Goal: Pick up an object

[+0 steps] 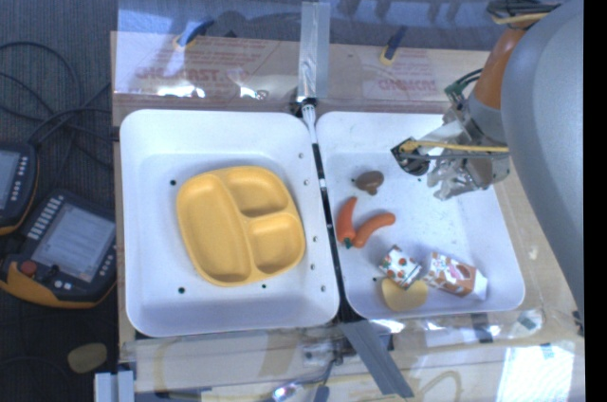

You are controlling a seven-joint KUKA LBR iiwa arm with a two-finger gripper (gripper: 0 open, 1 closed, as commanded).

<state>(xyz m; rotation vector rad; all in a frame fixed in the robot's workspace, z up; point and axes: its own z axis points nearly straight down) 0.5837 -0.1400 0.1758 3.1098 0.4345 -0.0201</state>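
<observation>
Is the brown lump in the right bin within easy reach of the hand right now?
Probably yes: the hand hovers over the right bin, beside the brown lump, with bare floor between them and nothing on top of it.

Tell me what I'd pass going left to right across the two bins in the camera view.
yellow divided tray → orange carrot-shaped pieces → red-and-white carton

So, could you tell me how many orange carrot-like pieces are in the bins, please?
2, both in the right bin near its left wall: one carrot lies along the wall, the other carrot slants right from its lower end.
</observation>
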